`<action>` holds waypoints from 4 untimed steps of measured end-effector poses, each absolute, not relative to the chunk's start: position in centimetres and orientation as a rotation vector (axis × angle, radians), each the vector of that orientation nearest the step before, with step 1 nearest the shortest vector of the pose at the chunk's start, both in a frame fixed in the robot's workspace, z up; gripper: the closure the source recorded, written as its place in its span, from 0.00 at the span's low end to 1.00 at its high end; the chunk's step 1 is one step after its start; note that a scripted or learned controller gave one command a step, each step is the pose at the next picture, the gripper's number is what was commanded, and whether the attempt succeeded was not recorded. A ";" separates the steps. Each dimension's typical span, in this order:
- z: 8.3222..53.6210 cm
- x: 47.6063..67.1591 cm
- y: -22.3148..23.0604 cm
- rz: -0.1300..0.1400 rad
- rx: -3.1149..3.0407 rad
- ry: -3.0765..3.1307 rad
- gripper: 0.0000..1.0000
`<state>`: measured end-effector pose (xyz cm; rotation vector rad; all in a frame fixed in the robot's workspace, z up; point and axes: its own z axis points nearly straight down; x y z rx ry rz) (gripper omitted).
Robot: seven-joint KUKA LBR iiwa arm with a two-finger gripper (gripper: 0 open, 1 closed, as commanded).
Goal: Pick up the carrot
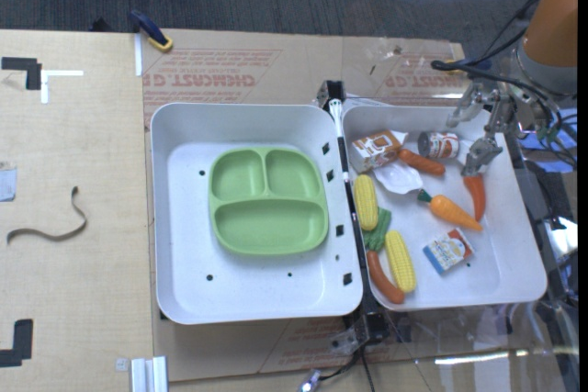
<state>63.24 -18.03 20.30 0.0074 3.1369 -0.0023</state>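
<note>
The carrot (452,210) is orange with a green top and lies in the right bin (514,285), right of centre, its tip pointing to the lower right. My gripper (470,139) hangs above the bin's far right part, up and to the right of the carrot and apart from it. Its fingers stand open with nothing between them. One fingertip (477,160) is just above a red chili pepper (474,194) that lies next to the carrot.
Around the carrot lie a small can (439,144), an orange-red sausage (421,163), a white wrapper (397,178), a snack box (377,149), a blue-white packet (447,252), two corn cobs (366,202) (400,261) and another sausage (385,279). The left bin (175,225) holds a green divided plate (269,200).
</note>
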 end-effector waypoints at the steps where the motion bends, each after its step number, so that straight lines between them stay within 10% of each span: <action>1: 10.5 62.5 -16.3 -0.001 0.140 3.131 0.00; 3: 9.2 52.1 -15.9 0.000 -0.005 3.140 0.00; 4: 10.2 52.3 -15.7 -0.001 -0.013 3.135 1.00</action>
